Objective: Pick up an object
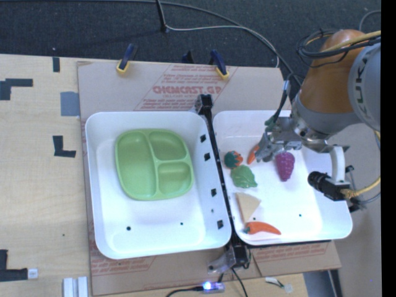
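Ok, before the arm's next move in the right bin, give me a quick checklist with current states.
1. Pincer positioned over the right bin: ok.
2. Object visibly held between its fingers: not ok, none seen there.
3. Finger opening: cannot tell.
4. Purple grapes lying right beside the pincer: ok.
5. Other targets free in that bin, green leafy piece, tan wedge, orange carrot: ok.
6. Green divided plate lies in the left bin, apart from the arm: ok.
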### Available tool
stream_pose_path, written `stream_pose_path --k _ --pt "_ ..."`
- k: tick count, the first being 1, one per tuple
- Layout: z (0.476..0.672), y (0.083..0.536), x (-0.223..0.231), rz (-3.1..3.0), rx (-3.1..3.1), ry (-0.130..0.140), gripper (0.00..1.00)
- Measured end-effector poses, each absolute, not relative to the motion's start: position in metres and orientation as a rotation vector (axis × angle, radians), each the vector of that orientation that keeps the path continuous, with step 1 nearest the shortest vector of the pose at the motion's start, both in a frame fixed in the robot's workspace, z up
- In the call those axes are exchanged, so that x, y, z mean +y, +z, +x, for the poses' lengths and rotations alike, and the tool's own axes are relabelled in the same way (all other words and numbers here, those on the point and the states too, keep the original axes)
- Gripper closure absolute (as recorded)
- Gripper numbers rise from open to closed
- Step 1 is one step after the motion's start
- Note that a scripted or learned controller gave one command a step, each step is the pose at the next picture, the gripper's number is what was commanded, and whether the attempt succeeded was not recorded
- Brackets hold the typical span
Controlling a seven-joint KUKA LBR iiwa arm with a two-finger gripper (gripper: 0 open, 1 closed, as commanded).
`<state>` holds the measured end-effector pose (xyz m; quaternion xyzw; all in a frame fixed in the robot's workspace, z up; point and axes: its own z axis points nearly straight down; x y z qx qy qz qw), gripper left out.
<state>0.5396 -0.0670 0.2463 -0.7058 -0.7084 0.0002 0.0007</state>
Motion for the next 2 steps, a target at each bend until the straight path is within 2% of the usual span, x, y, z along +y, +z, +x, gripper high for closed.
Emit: stream_pose_path --k 1,2 --pt "0.541 0.246 -0.011 -2.215 -2.226 0.000 1.00" --pt "0.553 0.234 0.049 -2.214 -2.226 0.001 1.00"
